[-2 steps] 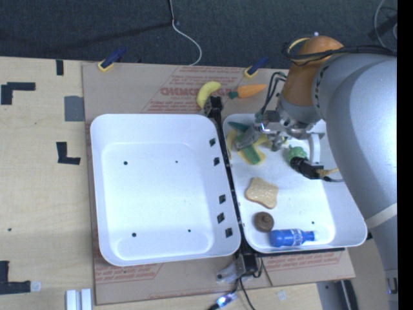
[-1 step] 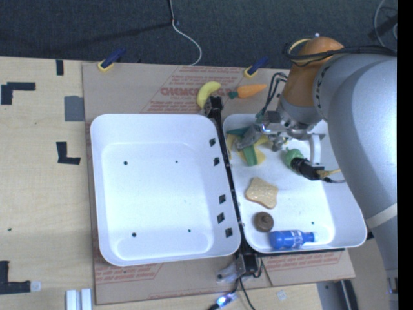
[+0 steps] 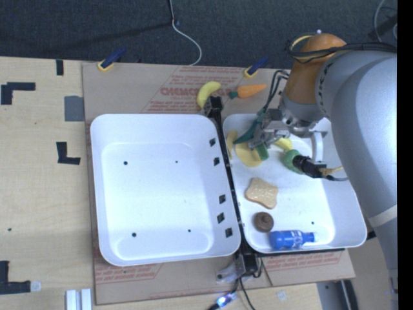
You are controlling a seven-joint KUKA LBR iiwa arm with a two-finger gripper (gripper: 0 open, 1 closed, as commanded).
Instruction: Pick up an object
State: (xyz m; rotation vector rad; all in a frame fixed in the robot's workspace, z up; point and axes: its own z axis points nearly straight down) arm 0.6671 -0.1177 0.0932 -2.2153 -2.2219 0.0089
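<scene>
I'm hovering the gripper (image 3: 257, 136) over yellow toys (image 3: 248, 155) at the right bin's (image 3: 335, 205) upper left; finger state unclear, so I'm centring before descending.

Colours of bins, bench items and arm

Both bins (image 3: 103, 173) are white with small black marks. In the right bin: a blue bottle (image 3: 290, 239), a brown round piece (image 3: 262, 222), a tan bread slice (image 3: 261, 192), a pale yellow piece (image 3: 248, 157) and a green piece (image 3: 292, 158). Beyond the bins: a yellow banana (image 3: 208, 93) and an orange carrot (image 3: 250, 90). The arm (image 3: 361, 115) is grey with an orange band (image 3: 313, 50). The cardboard sheet (image 3: 139, 86) is brown with red print.
</scene>
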